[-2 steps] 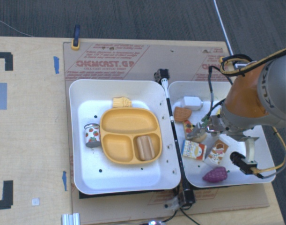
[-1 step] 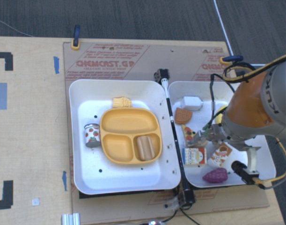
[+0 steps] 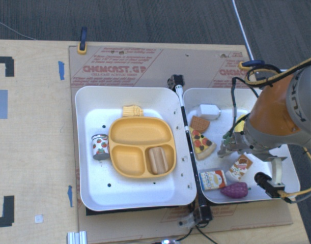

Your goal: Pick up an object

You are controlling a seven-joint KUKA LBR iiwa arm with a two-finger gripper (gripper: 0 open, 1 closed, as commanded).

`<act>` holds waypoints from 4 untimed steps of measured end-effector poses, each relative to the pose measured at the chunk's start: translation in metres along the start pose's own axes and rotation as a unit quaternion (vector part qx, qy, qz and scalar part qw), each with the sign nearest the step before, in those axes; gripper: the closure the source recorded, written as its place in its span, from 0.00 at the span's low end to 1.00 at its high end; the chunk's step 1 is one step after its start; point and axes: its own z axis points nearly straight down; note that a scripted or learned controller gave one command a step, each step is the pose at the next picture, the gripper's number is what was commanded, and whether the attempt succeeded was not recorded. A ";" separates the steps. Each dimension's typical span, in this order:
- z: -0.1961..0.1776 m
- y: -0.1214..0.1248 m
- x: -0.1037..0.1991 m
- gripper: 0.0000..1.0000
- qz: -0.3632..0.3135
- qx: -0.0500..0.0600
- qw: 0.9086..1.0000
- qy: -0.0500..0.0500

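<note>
Pizza slice (image 3: 202, 144) lies in the right bin (image 3: 216, 96), just left of my jaws (image 3: 227, 150), which hang low over the floor there (whether spread or closed I cannot tell from above). Nothing sits between them that I can see. Crowding is the risk: the small carton (image 3: 239, 168), the juice box (image 3: 213, 179) and the purple grapes (image 3: 234, 189) lie close, so a descent slightly off could nudge a neighbour or pinch two things.
</note>
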 end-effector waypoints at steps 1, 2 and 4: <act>0.000 0.000 0.000 0.00 0.000 0.000 1.000 0.000; 0.011 -0.027 0.002 0.00 -0.003 0.001 1.000 0.002; -0.084 -0.029 0.057 1.00 -0.002 0.013 1.000 0.005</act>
